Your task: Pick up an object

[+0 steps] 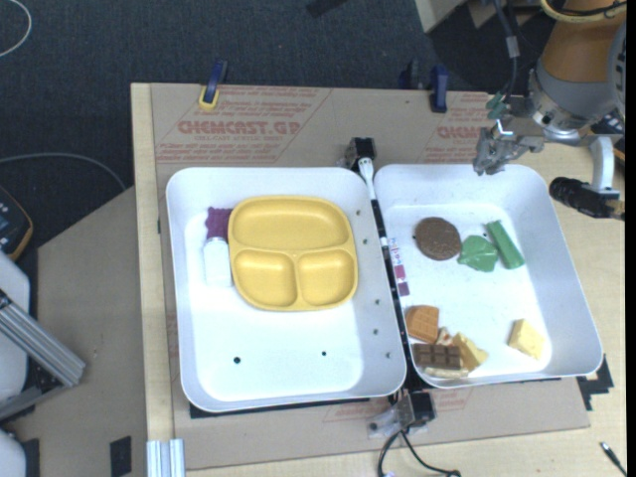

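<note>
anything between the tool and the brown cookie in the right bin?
No. In the camera view the tool hangs over the right bin's far rim, and the stretch down to the brown cookie is bare white floor. The green pieces lie off to the cookie's right.

Yellow tray (pixel 293 250), brown cookie (pixel 437 238), green block (pixel 504 244).

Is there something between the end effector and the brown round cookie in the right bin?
Nothing visible. The end effector hangs over the far rim of the right bin. Between it and the brown round cookie lies bare white floor; the green pieces sit beside the cookie.
</note>
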